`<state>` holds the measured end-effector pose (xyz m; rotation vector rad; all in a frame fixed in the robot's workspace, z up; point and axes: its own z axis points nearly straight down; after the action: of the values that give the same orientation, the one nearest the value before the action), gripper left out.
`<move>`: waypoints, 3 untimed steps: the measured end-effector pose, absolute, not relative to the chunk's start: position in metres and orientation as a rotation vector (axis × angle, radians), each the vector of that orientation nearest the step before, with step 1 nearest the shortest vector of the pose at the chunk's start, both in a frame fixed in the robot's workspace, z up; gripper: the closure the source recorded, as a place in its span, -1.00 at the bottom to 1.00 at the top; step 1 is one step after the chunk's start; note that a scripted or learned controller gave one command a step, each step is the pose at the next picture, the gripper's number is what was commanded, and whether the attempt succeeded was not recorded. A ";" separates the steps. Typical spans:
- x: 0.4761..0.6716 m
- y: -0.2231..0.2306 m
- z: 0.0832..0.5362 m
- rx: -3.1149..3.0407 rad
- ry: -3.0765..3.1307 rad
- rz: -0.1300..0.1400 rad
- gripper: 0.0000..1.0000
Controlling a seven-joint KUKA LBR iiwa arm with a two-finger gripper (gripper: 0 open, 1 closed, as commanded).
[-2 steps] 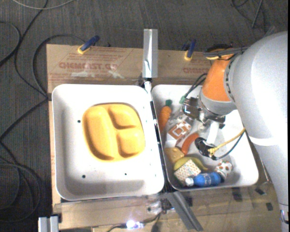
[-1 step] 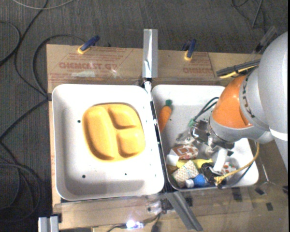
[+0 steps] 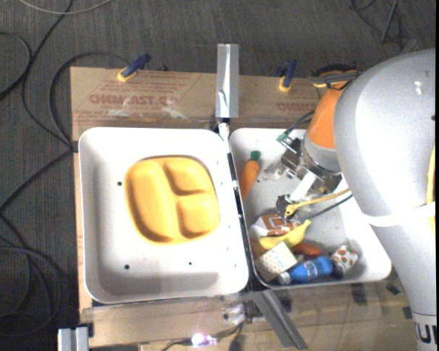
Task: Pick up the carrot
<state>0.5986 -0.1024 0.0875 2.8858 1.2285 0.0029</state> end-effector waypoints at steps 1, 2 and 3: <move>0.599 -0.103 0.097 2.882 1.230 -0.002 1.00; 0.650 -0.098 0.159 3.029 0.823 -0.009 1.00; 0.648 -0.098 0.116 3.118 0.374 -0.010 1.00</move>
<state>0.6479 -0.0977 0.1164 3.1178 0.3740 -0.0102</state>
